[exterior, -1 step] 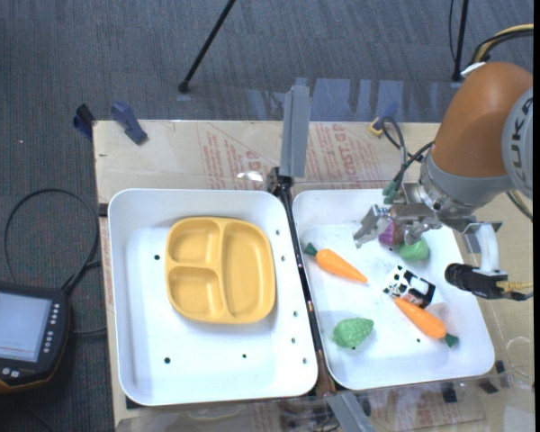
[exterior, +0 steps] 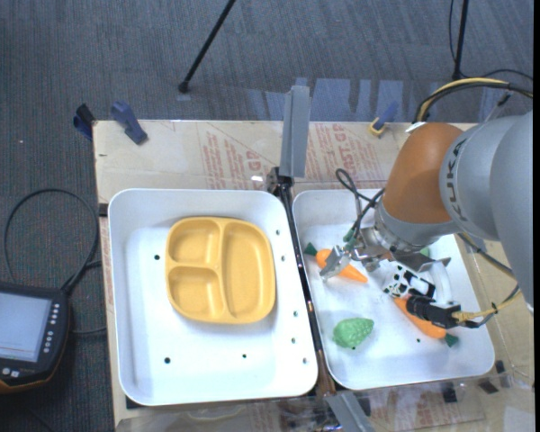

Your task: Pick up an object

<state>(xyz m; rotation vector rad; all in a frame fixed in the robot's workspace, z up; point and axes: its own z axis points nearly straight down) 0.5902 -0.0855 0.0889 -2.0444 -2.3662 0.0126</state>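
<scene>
So far nothing is lifted: the two-finger gripper (exterior: 342, 261) hangs low over the small orange toy carrot (exterior: 340, 269) beside the green leafy toy (exterior: 353, 331) in the right white bin (exterior: 486, 354). Whether it is clasped, I cannot tell. Grasp and lift seemingly remain.

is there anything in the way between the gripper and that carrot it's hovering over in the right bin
Nothing visible. The gripper sits right at the carrot in the right bin. The green toy and the second carrot lie off to the side, nearer the camera.
</scene>
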